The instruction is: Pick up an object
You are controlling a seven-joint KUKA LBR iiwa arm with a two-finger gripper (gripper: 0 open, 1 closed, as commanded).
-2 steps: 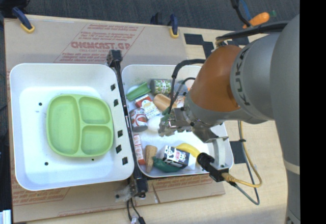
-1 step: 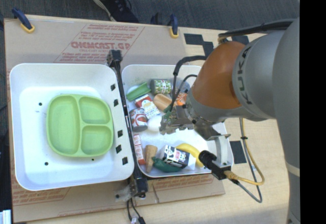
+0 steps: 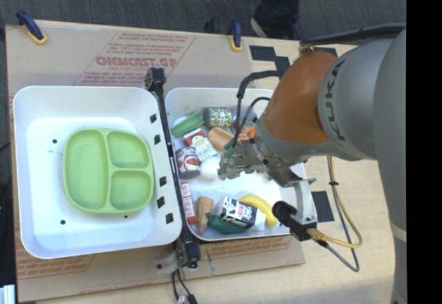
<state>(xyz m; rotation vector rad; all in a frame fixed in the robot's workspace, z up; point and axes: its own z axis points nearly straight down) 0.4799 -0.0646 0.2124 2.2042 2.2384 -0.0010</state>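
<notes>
The end effector point(image 3: 231, 161) hangs low in the right bin point(image 3: 293, 99); whether it is open I cannot tell. A white egg-like object point(image 3: 208, 168) lies just to its left.

A cardboard-covered bench point(image 3: 124, 54) bears two white bins, left point(image 3: 31, 178) and right point(image 3: 181, 99), side by side

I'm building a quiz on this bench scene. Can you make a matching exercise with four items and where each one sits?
Things:
1. green divided plate
2. banana
3. green can
4. gripper

Places:
A. far end of the right bin
B. over the middle of the right bin
C. in the left bin
D. near end of the right bin

Pairs: 1-C, 2-D, 3-A, 4-B
</notes>
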